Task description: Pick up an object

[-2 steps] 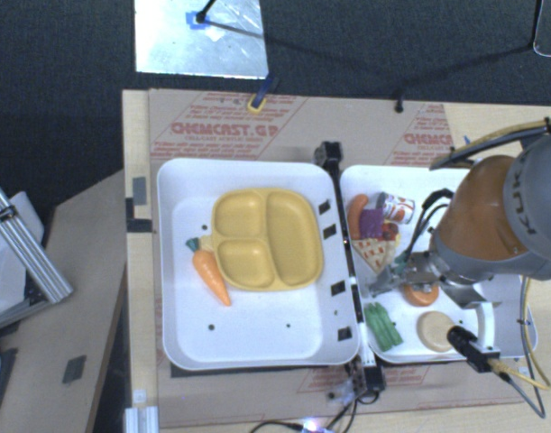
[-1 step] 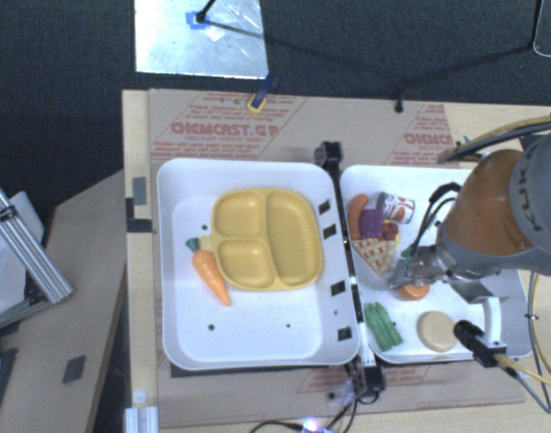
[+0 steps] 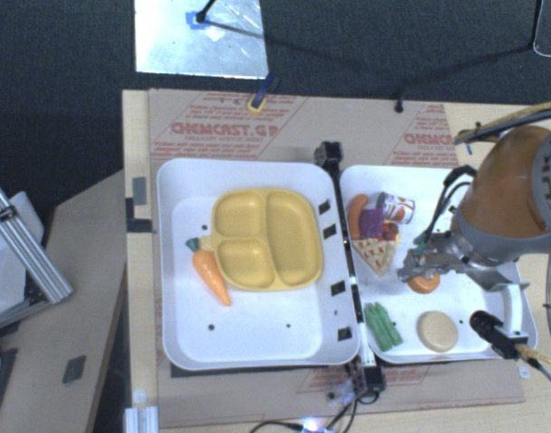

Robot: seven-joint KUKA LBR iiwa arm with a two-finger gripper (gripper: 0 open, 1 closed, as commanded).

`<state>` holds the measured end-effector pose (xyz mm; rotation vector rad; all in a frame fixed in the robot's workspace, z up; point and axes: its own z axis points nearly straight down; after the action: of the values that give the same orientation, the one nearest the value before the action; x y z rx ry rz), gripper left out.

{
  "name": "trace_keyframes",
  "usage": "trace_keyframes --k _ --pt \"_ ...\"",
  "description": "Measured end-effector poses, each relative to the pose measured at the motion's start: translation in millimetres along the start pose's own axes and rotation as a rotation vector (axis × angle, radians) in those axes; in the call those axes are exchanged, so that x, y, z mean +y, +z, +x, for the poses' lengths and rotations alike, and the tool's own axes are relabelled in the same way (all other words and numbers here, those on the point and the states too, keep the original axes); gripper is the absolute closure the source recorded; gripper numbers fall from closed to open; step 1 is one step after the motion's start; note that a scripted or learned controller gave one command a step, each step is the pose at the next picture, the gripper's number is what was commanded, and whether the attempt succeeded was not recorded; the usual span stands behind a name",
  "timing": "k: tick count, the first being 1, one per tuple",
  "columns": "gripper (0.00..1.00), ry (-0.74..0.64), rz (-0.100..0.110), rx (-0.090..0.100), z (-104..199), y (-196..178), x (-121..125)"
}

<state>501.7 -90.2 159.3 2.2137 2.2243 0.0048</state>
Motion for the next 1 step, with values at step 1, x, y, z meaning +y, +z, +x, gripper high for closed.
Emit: trace_keyframes --k 1 --pt "1.00 0.000 -0.003 -0.001 -0.1 -62.2 -3.8"
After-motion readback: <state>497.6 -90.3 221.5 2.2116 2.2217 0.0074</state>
